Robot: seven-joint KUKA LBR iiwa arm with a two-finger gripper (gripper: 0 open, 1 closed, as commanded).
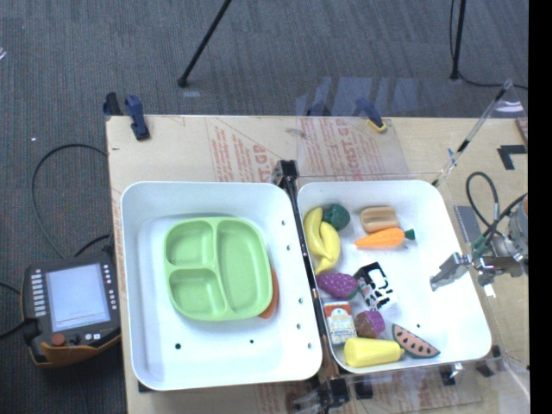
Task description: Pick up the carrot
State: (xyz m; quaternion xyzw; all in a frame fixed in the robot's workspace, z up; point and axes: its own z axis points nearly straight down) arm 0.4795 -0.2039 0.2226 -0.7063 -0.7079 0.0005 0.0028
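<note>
You have 2 white bins on the bench (198,141), side by side across the middle of the frame. The left bin (142,317) carries a green divided plate (217,268) with 3 compartments, and an orange-red edge peeks out under the plate's right side. The right bin (431,222) holds the toy food, mostly crowded along its left half.

The arm comes in at the right edge of the frame, and its gripper (448,272) hangs over the bare right part of that bin, well apart from the food. You cannot tell from this view whether it is released or clenched, and nothing shows in its grasp.

The carrot (381,239) lies in the upper middle of the right bin, roughly level, green tip pointing right, just below a small bread roll (378,217) and to the right of the bananas (323,238).

By my reading you are at the approach step, pickup not yet begun. The next move calls for travel up and left to sit over the carrot, jaws set across its narrow width, then a descent clear of the roll.
</note>
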